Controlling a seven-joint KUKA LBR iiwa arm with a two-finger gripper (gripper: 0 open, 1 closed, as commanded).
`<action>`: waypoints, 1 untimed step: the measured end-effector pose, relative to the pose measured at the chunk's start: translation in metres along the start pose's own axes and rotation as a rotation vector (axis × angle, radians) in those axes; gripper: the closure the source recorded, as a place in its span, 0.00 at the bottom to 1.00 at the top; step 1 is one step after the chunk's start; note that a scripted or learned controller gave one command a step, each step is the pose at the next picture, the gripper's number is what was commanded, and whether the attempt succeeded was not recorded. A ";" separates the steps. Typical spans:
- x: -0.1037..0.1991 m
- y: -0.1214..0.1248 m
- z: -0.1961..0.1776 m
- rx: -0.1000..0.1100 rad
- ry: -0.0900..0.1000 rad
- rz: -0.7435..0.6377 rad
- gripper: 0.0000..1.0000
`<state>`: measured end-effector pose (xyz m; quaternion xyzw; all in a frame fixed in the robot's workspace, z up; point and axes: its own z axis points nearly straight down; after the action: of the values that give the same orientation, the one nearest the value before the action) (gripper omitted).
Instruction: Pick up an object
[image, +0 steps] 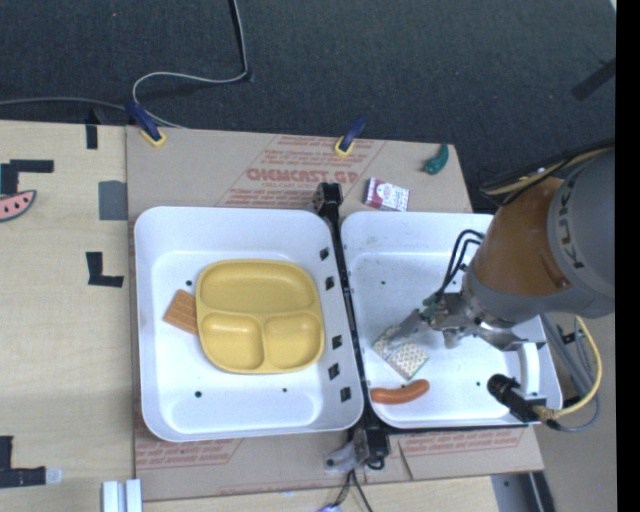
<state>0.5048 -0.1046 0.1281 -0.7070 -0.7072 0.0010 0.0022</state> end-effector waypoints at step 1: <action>0.008 0.021 0.040 -0.006 0.001 -0.001 0.00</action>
<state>0.5259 -0.0966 0.0884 -0.7068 -0.7074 -0.0014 0.0005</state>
